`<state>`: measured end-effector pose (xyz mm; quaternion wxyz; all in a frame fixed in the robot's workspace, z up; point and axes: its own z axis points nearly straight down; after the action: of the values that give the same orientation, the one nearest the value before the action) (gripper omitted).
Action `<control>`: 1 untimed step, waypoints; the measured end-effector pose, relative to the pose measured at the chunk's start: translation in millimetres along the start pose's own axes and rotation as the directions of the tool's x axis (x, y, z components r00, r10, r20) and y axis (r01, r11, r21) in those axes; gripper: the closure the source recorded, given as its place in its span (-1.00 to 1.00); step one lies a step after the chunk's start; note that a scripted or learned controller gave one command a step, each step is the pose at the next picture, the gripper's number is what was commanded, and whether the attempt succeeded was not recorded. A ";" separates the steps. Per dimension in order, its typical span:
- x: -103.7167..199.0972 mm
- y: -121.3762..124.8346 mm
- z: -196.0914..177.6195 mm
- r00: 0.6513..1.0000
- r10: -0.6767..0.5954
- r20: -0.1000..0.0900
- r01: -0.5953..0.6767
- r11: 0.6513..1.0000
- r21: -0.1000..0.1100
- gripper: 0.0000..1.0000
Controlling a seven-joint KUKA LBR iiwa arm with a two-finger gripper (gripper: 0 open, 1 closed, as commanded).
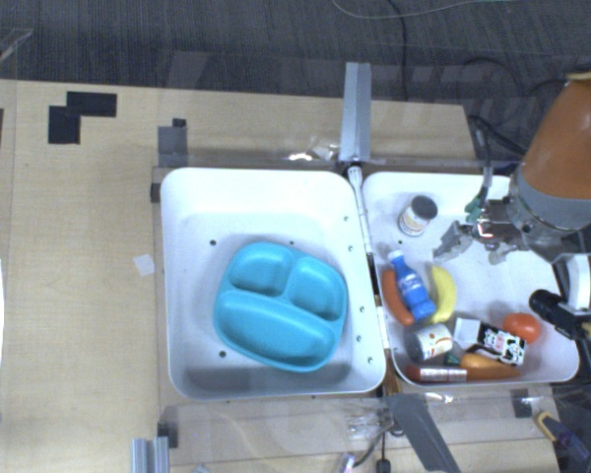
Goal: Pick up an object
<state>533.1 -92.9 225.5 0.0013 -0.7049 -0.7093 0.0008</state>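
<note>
Blue bottle, white cap, lying flat

two white bins, one blue plate, one banana (rest jumbled)

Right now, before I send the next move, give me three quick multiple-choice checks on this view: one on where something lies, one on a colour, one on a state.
1. Where does the divided plate lie?
A. In the left bin
B. In the right bin
C. On the bench outside the bins

2. What colour is the bottle next to the banana?
A. Green
B. Blue
C. Black

3. How does the gripper stand relative to the objects?
A. It has the plate lifted
B. It has the banana lifted
C. It hangs over the right bin with nothing seen between its fingers

Key: 1 A, the plate sits alone in the left bin; 2 B, its body is blue with a white cap; 3 C, bare white bin floor shows beneath the fingertips.
</note>
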 end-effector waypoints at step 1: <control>46.7 1.0 19.7 1.000 -0.025 0.000 0.025 1.000 -0.002 -1.00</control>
<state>533.8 -46.2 205.9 0.0007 -0.6959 -0.7182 0.0003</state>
